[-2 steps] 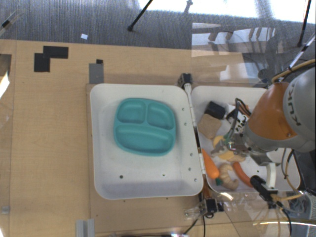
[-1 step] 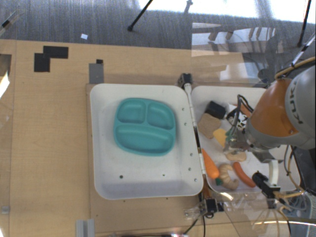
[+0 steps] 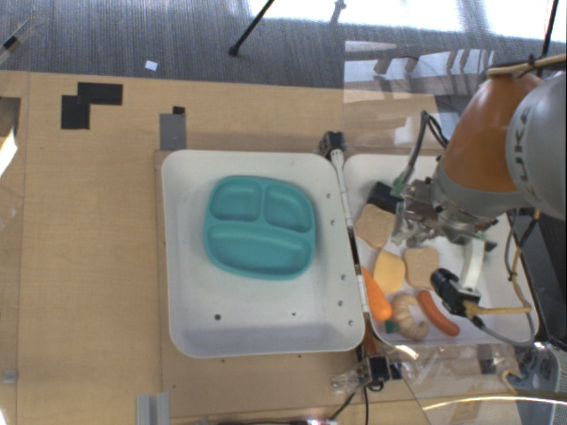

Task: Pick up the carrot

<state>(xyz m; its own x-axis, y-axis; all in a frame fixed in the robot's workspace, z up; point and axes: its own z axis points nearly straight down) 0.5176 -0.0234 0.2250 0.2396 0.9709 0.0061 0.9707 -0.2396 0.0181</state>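
On the table (image 3: pixel 89 264), the left white bin (image 3: pixel 186 326) holds a teal divided plate (image 3: pixel 260 227), while the jaws (image 3: pixel 413 231), whose state I cannot tell, hang in the right bin (image 3: pixel 359 171) above the carrot (image 3: pixel 378 298) at its left wall.

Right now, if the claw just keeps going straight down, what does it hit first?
Probably the bread slice just below the claw, not the carrot, which lies lower left. Depth is hard to judge from this slanted view.

bins 2 (image 3: pixel 177 237) | teal tray 1 (image 3: pixel 260 227) | carrot 1 (image 3: pixel 377 297) | sausage 1 (image 3: pixel 438 313) | bread slices 2 (image 3: pixel 375 227)
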